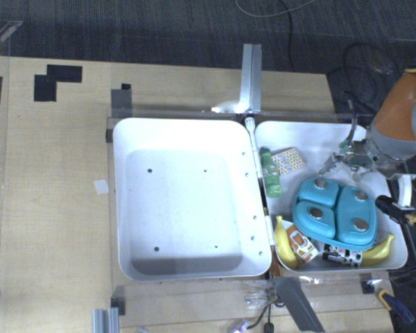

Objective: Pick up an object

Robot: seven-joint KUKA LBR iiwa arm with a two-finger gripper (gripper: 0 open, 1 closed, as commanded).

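While the arm (402,116) reaches in from the right edge of the camera view, its orange band sits above the far right corner of the right bin (312,134), and the gripper (350,159) hangs over the upper right part of that bin, just beyond the far edge of the teal case (336,214). How wide the gripper stands cannot be told at this size, and nothing can be made out in its grasp. The teal case, a four-lobed plastic piece with round grey buttons, lies in the middle of the right bin. A yellow banana (286,245) curves along the near left corner, touching a small brown and white packet (302,245). A second yellow banana (380,250) lies at the near right corner, beside a dark printed box (341,256) under the case's near edge. Against the bin's left wall lies a green bottle (269,173), with a patterned pouch (288,161) just beside it. The left bin (125,186) sits alongside on the wooden bench (48,207).
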